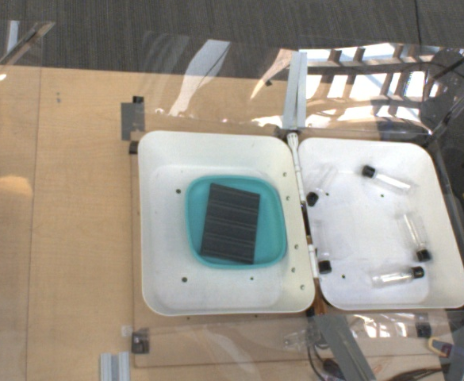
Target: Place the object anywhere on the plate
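Jaws: whether they are spread or pressed together cannot be told.
Object (231, 224): a dark, ribbed rectangular slab lying flat on the plate, roughly in its middle, its long side running up and down the view with a slight tilt.
Plate (195, 206): teal, squarish with rounded corners; it sits in the middle of the left bin, and its rim shows on all sides of the slab.
Left bin (162, 159): white and shallow, holding the plate alone.
Right bin (447, 286): white, just beside the left bin, their inner edges touching or nearly so.
Vials: three clear tubes with black caps lie in the right bin, one near the top (385, 179), one by the right wall (415, 239) and one near the bottom (396, 275), all apart from each other.
Small black pieces: two lie by the right bin's left wall, one upper (312, 199) and one lower (324, 267).
Counter (57, 213): pale wood carrying both bins, with glare along its far edge.
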Available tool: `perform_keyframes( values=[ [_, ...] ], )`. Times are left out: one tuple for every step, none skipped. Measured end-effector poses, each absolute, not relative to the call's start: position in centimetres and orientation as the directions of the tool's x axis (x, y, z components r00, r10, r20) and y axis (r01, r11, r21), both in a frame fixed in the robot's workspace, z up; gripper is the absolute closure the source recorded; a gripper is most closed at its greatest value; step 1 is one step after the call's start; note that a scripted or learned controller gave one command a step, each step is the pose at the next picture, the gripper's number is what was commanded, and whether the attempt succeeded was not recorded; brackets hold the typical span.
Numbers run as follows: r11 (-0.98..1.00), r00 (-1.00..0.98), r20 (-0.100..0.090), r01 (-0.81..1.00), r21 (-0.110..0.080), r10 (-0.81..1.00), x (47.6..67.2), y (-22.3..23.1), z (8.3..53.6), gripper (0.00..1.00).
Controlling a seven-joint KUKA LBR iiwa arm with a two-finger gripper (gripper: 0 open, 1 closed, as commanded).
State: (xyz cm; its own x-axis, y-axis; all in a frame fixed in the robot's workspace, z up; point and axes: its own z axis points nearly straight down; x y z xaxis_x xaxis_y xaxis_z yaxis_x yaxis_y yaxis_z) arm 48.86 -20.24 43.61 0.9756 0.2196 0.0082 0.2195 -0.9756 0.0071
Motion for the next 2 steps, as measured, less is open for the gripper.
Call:
perform_keyframes(
  values=[
    [-0.976,0.976,0.008,0.220,0.007,0.220,48.86,-20.24,43.61,0.00],
    [-0.976,0.976,0.008,0.220,0.007,0.220,48.86,-20.24,43.61,0.00]
  ],
)
